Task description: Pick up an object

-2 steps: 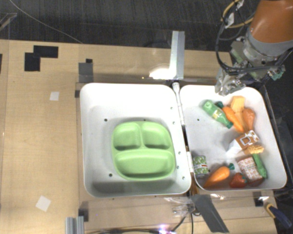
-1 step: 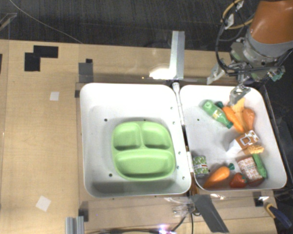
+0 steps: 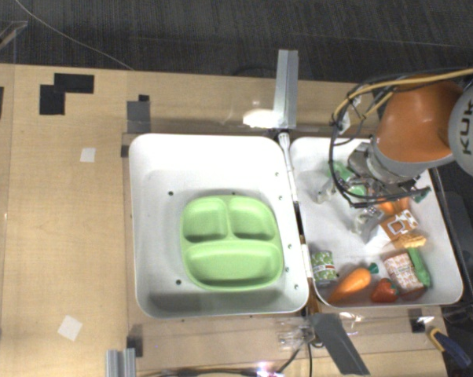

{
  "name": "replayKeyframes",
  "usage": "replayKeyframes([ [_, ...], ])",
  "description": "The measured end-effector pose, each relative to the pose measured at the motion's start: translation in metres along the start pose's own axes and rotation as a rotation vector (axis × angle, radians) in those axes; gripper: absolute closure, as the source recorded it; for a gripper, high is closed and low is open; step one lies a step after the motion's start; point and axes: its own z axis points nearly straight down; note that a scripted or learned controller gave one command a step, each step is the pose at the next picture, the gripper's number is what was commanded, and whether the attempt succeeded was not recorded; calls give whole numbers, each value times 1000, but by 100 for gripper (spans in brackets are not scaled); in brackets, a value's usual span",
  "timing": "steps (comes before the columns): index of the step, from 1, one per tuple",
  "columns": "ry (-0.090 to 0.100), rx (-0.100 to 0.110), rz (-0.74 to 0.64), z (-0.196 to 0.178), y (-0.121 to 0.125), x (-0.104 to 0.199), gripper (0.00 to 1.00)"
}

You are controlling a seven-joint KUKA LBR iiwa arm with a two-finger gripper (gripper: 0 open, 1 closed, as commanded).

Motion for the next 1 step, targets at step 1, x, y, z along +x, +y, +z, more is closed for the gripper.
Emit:
replayKeyframes([
  [1,0,3,93,2,8,72,0],
])
